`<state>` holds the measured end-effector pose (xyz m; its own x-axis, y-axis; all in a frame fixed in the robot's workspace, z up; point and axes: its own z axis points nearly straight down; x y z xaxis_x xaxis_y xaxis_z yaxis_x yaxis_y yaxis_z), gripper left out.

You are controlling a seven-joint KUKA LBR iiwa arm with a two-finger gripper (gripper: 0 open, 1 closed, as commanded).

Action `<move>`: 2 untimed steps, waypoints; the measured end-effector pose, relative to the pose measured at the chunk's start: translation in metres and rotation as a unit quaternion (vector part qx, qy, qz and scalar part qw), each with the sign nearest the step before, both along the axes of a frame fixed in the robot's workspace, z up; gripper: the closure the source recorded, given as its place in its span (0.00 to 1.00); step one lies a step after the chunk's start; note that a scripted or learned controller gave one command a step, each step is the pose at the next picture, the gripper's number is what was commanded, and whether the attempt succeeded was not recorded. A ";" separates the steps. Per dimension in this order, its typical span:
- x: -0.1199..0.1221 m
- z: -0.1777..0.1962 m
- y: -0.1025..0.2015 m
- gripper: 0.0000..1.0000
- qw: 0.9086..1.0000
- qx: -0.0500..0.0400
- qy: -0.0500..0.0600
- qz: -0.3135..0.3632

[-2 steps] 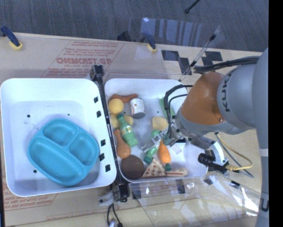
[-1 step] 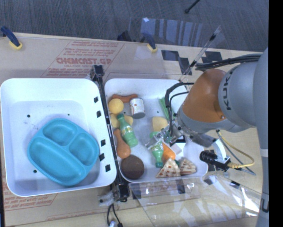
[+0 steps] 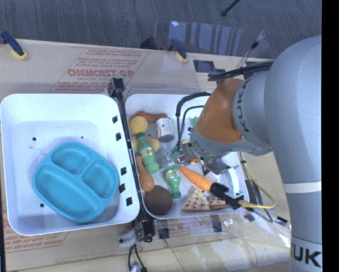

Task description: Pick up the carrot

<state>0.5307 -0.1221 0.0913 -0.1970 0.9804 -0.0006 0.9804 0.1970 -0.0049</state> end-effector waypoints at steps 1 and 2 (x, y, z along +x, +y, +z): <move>0.025 0.027 -0.077 1.00 0.994 0.000 0.000 0.111; -0.012 -0.001 -0.043 1.00 0.991 0.003 0.002 0.137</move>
